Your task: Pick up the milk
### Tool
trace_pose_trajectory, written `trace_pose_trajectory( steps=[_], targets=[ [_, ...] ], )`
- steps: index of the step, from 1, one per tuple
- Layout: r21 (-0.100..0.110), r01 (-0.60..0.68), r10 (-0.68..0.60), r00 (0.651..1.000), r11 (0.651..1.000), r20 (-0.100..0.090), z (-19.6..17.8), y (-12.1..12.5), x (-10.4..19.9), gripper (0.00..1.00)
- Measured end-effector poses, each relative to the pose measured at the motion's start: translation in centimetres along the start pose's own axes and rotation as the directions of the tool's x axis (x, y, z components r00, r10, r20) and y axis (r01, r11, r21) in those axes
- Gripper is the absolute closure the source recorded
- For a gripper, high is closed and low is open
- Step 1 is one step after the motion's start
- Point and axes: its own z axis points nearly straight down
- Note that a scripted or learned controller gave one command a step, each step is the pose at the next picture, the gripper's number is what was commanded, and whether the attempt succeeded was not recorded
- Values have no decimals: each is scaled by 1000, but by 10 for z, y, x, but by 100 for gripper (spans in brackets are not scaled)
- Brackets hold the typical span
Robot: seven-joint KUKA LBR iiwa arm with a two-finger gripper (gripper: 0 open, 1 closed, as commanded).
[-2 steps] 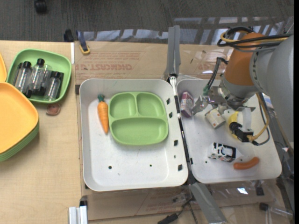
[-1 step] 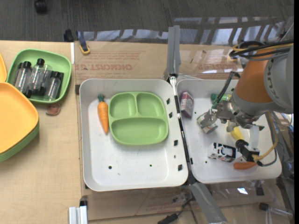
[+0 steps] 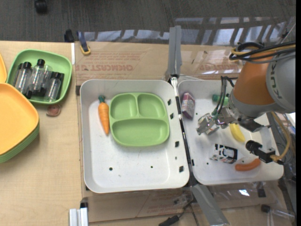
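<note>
Our metal two-finger gripper (image 3: 205,125) hangs low over the right white bin (image 3: 200,173); whether its fingers are spread we cannot tell. The small black-and-white milk carton (image 3: 224,153) lies flat just toward the near edge and slightly right of it, long axis roughly left to right. A yellow banana (image 3: 237,132) and orange sausage (image 3: 247,165) crowd its right; leftward is open floor.

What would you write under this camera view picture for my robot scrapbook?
Gripper hovers in the right bin above the milk carton; a carrot lies beside the green plate.
</note>
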Motion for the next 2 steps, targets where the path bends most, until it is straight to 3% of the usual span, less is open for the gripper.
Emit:
trace_pose_trajectory(
  steps=[1,2],
  targets=[
    [1,-6,6,1000,1000,1,-8,-1,-2,100],
    [-2,141,-141,990,990,2,-80,28,41,100]
  ],
)
